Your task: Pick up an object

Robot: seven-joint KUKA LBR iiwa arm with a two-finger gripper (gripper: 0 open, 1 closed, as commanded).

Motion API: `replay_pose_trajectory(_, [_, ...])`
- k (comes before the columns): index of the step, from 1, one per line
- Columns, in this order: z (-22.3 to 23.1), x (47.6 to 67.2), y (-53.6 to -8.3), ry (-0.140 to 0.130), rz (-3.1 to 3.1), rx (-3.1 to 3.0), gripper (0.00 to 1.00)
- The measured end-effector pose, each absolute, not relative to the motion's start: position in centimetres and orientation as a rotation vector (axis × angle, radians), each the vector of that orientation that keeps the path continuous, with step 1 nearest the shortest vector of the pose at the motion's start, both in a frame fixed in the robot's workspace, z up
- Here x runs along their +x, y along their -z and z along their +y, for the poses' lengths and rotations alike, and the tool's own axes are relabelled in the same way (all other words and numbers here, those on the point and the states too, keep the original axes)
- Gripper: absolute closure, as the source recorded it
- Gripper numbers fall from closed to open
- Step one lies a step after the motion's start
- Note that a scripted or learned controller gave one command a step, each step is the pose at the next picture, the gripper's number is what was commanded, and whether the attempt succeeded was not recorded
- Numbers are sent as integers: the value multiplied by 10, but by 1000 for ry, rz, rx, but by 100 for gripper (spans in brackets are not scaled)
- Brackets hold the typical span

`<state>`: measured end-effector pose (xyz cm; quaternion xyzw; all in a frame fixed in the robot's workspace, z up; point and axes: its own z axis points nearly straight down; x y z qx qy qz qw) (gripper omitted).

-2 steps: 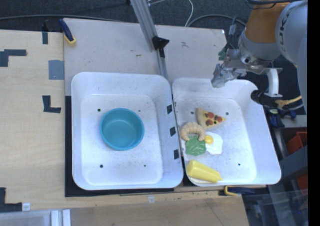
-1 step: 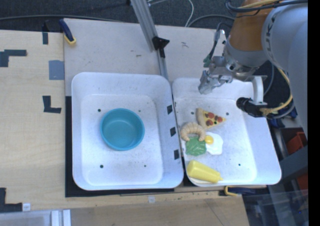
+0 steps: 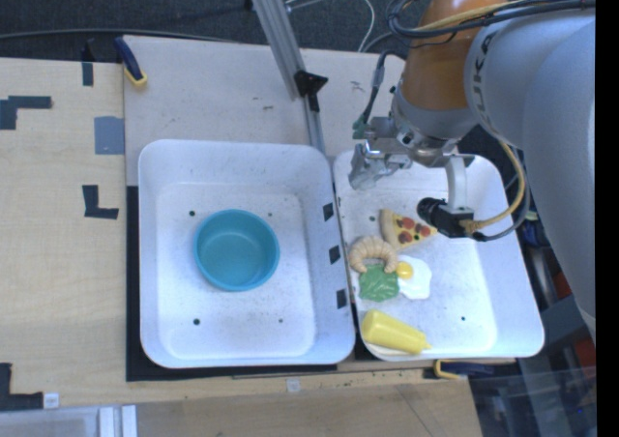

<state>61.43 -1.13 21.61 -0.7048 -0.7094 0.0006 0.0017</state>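
**Bench stock, largest first**

Grey arm's two-finger gripper (image 3: pixel 370 166): over right white bin (image 3: pixel 503 329) (jaw state untellable). Round blue plastic bowl (image 3: pixel 237 249): left bin. Yellow plastic corn cob (image 3: pixel 394 332): right bin's near edge; likely light, stiff, slippery; grasp mid-length.

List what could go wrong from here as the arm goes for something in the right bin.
1. The croissant, green piece, fried egg and pizza slice lie packed together, so the gripper may nudge neighbours or catch two.
2. The yellow piece sits by the right bin's front rim; a grab there may hit the wall.
3. The gripper hangs near the bin's back-left corner, risking wall contact on descent.
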Motion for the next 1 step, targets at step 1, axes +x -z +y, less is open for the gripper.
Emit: replay_pose_trajectory(1, [43, 592, -214, -3, -2226, -2211, 100])
